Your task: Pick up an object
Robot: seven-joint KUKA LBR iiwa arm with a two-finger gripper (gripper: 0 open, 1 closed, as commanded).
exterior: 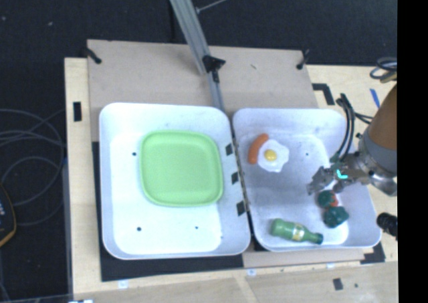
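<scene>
White right bin [294, 121], gripper [326, 184] near its right edge, beside teal objects [332, 208].

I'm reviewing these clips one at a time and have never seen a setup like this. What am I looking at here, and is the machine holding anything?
This is one picture from a fixed camera above a bench, looking down at a slant. On the bench sit two shallow white bins side by side. The left bin holds a green square plate. The right bin holds toy items: a fried egg with an orange piece touching its left side, a green bottle lying on its side near the front, and a small dark green object toward the right.

The machine is a robot arm reaching in from the right. Its pincer is low over the right bin, just above the dark green object. I cannot see anything clearly between its tips, so I would not call anything held.
</scene>
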